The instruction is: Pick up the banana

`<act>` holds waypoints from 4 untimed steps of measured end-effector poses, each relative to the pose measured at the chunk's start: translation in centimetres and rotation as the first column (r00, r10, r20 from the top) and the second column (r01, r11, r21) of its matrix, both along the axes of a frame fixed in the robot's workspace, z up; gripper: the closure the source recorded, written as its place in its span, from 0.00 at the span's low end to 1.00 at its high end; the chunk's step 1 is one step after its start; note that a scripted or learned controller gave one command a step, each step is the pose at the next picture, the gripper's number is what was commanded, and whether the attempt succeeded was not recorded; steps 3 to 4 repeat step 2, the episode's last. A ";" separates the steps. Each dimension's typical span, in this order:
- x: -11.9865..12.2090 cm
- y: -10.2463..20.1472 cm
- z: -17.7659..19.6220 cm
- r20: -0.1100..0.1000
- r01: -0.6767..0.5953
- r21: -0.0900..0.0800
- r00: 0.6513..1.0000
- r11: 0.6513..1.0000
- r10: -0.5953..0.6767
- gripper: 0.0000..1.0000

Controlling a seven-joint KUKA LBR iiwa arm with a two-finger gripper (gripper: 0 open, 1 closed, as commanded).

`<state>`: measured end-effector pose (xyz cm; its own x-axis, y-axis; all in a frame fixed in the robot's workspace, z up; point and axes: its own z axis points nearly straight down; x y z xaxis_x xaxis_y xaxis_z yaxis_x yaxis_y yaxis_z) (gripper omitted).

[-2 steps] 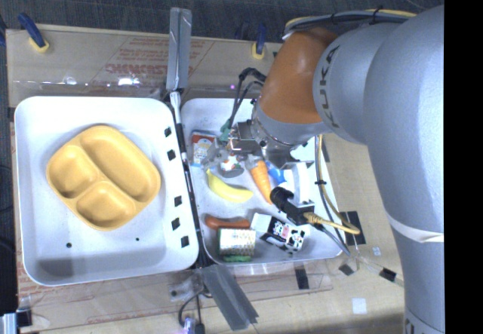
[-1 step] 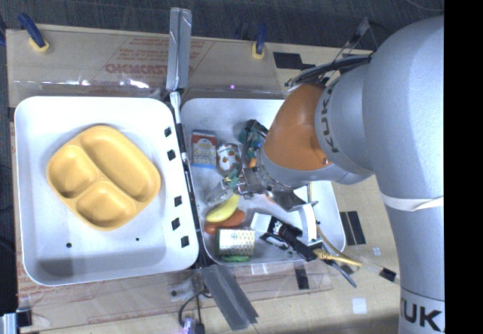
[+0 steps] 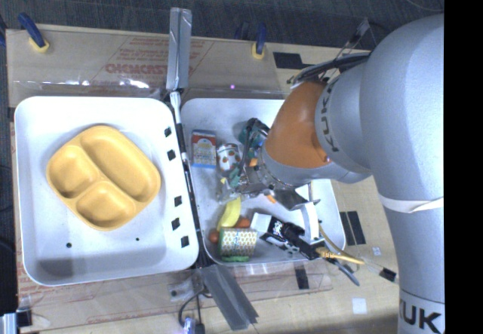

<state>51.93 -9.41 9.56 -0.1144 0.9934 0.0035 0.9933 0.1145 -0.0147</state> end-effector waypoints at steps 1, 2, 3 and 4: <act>-0.4 -4.3 4.0 0.008 0.090 -0.001 0.996 0.996 -0.090 1.00; 1.6 2.7 11.6 0.007 0.235 -0.004 0.972 0.972 -0.235 1.00; 1.6 2.7 11.6 0.007 0.235 -0.004 0.972 0.972 -0.235 1.00; 1.6 2.7 11.6 0.007 0.235 -0.004 0.972 0.972 -0.235 1.00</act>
